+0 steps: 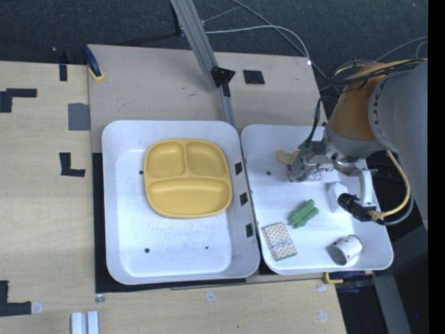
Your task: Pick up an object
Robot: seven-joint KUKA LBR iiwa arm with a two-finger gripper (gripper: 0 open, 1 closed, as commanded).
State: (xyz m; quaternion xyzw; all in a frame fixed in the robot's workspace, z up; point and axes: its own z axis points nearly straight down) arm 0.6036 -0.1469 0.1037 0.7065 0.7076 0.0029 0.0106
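Presently the arm (368, 117) reaches in from the right edge of the tabletop (160, 82) and is bent down over the right-hand bin (261, 141), its claw (306, 169) low in that bin's far half, close to the floor. Whether the claw is open or closed cannot be told from this slanted overhead view, and nothing can be confirmed as held. A small tan object (285, 157) lies just beside the claw toward the bin's far-left corner; contact between them cannot be judged. The loose candidates sit nearer the front: a green object (303, 214) at mid-bin, a patterned pouch (279, 241) by the near-left corner, and a small white and grey cylinder (345, 249) toward the near-right corner, all apart from one another, presumably scattered so a pick can be made on any one without disturbing the rest. The left-hand bin (115, 207) carries a yellow divided plate (188, 178) lying flat in its far half, well away from the arm. The low posture suggests a grasp attempt at the tan object is in hand; the lift is not yet done.
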